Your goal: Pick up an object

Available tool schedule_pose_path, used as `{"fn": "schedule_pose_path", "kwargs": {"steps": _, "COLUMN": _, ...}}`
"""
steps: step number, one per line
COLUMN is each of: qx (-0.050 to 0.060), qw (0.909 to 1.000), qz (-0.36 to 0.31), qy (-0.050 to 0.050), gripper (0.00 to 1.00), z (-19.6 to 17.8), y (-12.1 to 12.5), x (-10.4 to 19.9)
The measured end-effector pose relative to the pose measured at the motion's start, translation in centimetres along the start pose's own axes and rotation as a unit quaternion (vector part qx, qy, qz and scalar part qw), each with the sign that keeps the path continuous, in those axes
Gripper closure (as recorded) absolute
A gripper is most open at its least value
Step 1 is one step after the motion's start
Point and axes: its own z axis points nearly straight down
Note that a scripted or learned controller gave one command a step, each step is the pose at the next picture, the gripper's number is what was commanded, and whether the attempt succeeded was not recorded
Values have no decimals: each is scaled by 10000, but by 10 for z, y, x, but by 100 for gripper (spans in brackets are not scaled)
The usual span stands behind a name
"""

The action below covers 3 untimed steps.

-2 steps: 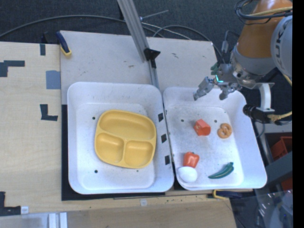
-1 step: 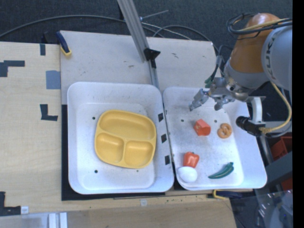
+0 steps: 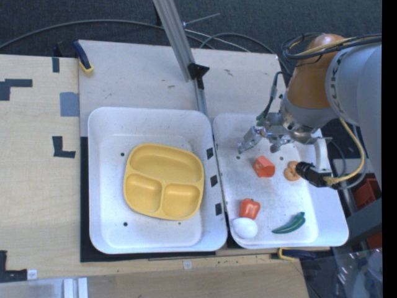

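Over the right bin (image 3: 322,228), end effector (image 3: 263,138) with fingers spread, holding nothing. Just below it on the bin floor, a red block (image 3: 264,166); nearer the front, red pepper (image 3: 249,208), white egg (image 3: 244,228), green chilli (image 3: 289,223).

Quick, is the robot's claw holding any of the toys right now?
Gripper: open, nothing between its fingers, up above the red block in the right bin.
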Motion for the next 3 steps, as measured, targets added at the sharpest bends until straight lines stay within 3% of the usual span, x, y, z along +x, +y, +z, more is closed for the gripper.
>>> {"fn": "schedule_pose_path", "kwargs": {"steps": 1, "qx": 6, "qw": 10000, "qz": 4, "qy": -2, "gripper": 0, "z": 56, "y": 6, "x": -6}}
{"fn": "schedule_pose_path", "kwargs": {"steps": 2, "qx": -16, "qw": 10000, "qz": -4, "qy": -1, "gripper": 100, "z": 43, "y": 7, "x": -5}}
{"fn": "schedule_pose_path", "kwargs": {"steps": 3, "qx": -56, "qw": 10000, "qz": 0, "qy": -2, "gripper": 100, "z": -20, "y": 4, "x": -3}}
